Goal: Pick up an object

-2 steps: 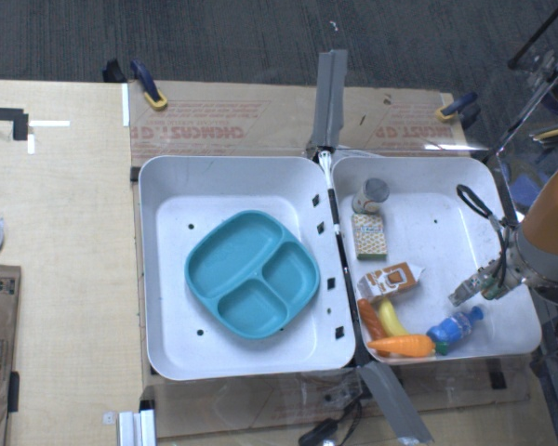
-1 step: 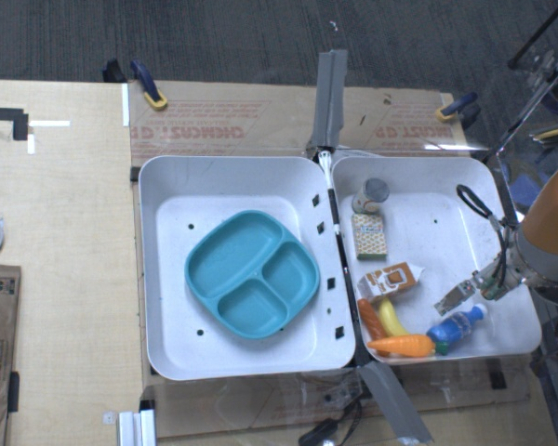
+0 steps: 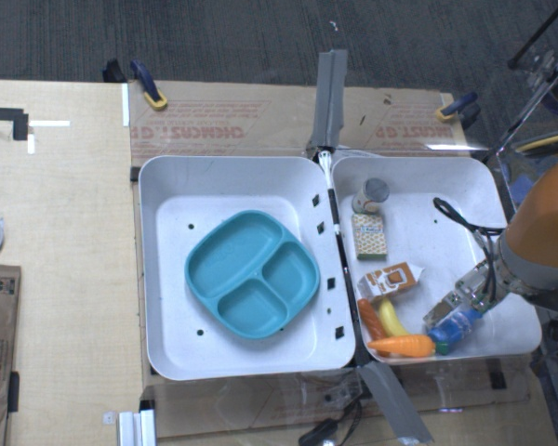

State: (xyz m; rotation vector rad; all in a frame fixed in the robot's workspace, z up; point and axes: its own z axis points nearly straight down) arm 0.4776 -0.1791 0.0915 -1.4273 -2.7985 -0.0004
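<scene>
Because the toys are bunched in the near corner of the right bin [image 3: 465, 170], I have my gripper [image 3: 458, 312] low there, over a blue bottle [image 3: 452, 330] beside the carrot [image 3: 402, 346] and banana [image 3: 390, 318]. I cannot tell if it holds anything. Farther back lie a small box [image 3: 369, 235] and cup [image 3: 376, 191]. My arm [image 3: 539, 235] leans in from the right, wrist tipped down.

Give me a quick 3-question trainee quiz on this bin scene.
1. True or false: the teal three-compartment plastic plate lies in the right bin.
2. Which lies nearest the gripper? A) orange plastic carrot B) blue plastic bottle C) grey cylindrical cup
3. Fill in: the yellow plastic banana lies in the ___ bin.

Key: 1 false, it lies in the left white bin; 2 B; 3 right.
</scene>
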